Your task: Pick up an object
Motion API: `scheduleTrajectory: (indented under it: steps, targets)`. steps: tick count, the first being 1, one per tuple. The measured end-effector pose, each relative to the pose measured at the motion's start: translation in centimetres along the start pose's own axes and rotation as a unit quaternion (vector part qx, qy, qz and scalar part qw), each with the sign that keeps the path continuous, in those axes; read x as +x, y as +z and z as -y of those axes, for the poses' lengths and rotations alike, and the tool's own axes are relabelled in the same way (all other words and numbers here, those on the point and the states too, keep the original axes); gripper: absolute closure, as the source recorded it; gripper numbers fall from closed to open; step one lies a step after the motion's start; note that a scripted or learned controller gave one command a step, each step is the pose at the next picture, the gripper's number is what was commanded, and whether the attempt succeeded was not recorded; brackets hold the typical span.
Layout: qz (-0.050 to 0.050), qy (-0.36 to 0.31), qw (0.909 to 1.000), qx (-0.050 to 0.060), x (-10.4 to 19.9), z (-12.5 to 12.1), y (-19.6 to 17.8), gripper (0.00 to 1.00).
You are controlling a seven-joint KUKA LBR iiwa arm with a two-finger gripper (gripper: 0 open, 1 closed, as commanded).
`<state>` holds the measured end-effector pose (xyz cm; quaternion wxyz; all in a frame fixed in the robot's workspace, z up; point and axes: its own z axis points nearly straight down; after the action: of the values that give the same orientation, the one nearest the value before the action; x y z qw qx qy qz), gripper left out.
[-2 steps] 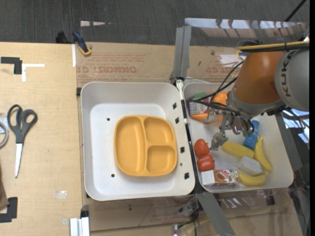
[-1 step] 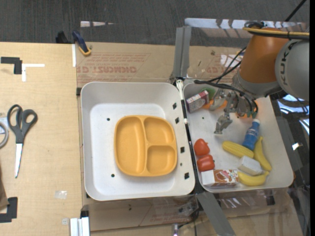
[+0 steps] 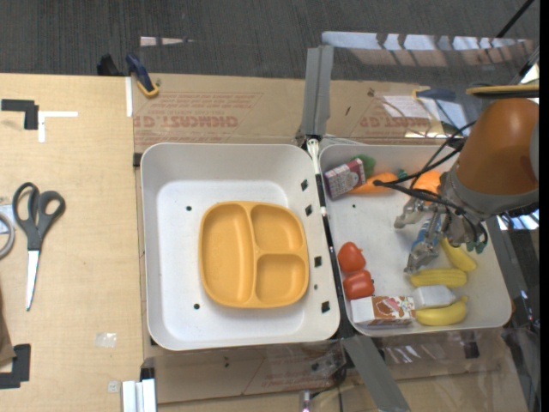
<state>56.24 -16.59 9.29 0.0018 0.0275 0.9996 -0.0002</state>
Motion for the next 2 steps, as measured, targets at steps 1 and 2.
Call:
scheduleTrajectory:
  steps: [1, 2]
  targets:
    - [0.001, -0.089, 0.9960, 0.000, 2.1, 5.0, -0.1, 0.00]
    - [0.002, -0.091, 0.9959, -0.001, 1.9, 4.7, -1.1, 1.00]
